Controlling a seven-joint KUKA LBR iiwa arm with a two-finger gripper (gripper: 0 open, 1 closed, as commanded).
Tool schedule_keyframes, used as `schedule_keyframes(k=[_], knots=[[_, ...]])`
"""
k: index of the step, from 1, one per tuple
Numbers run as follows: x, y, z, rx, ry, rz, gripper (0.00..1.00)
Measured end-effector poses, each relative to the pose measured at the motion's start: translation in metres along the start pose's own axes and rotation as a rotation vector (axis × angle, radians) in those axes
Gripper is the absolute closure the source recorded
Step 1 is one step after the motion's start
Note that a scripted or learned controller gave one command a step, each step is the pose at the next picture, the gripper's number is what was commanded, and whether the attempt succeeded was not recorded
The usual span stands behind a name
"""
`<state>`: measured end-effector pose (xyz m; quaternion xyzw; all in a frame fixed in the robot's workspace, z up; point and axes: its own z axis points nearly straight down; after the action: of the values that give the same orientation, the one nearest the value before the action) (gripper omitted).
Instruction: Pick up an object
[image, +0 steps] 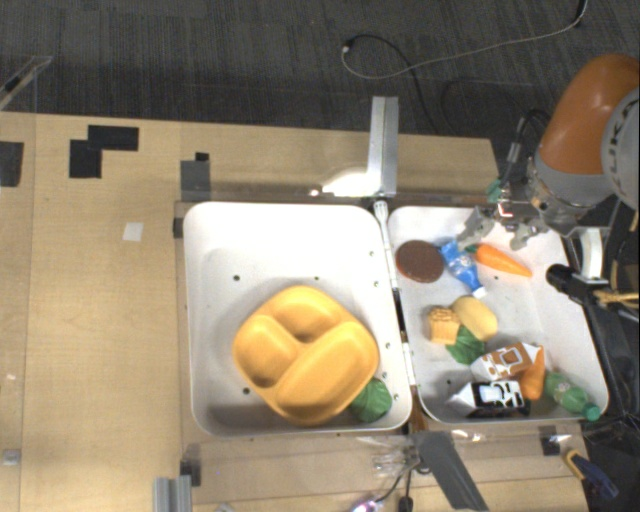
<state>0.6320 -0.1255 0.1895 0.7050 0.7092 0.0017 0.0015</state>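
We found the gripper (497, 228) open, apparently empty, above the toy carrot (503, 262); picking remained undone.

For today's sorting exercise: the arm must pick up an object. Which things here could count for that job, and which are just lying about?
For the job: claw, carrot, brown disc, yellow lump, carton, yellow tray.

Lying about: cable, black patches, bench.

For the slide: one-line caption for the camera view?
Gripper hovers beside an orange toy carrot in the right white bin.
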Motion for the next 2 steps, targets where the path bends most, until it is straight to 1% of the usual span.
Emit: schedule_keyframes(k=[1, 2], knots=[[0.001, -0.002, -0.001, 0.0, -0.001, -0.048, 0.0], [-0.035, 0.008, 0.081, -0.023, -0.006, 0.039, 0.0]])
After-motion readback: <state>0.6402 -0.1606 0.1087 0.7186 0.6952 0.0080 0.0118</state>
